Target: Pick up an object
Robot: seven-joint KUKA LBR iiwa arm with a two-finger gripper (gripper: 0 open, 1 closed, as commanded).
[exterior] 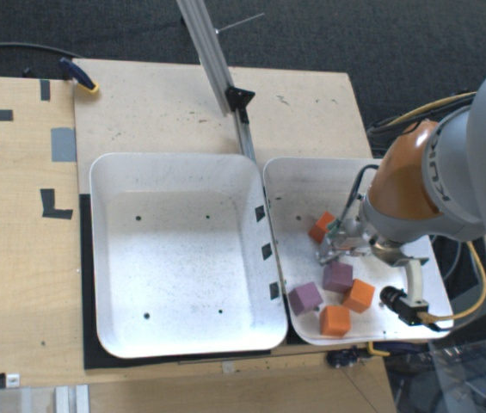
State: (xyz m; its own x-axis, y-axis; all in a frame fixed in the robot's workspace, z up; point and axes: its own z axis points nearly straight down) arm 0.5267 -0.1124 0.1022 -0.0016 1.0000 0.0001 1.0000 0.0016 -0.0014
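1. Five little blocks sit in the right bin (281, 179), the white one nearer the arm.
2. An orange block (322, 227) sits highest in the view, tilted, right next to the jaws (335, 246).
3. A purple block (338, 276) sits just under the jaws. I cannot tell if they touch.
4. Another purple block (304, 298) sits to its left, near the wall between the two bins.
5. Two more orange blocks are low in the bin: one (359, 295) just beside the first purple block on its right, and one (335, 320) close to the bottom rim.
6. The jaws hang down among the blocks, between the top orange block and the purple one below it. I cannot tell if they are released or clenched, and I see no block between them.
7. The arm (432, 179) comes in from the right, grey with an orange band, and hides part of the right bin.
8. The left bin (105, 179) sits touching the right one, side by side.
9. Both bins rest on a pale wood desk (19, 231) with grey tape marks on it.
10. A slanted metal bar (204, 37) crosses the desk from the top, going down to where the two bins meet.
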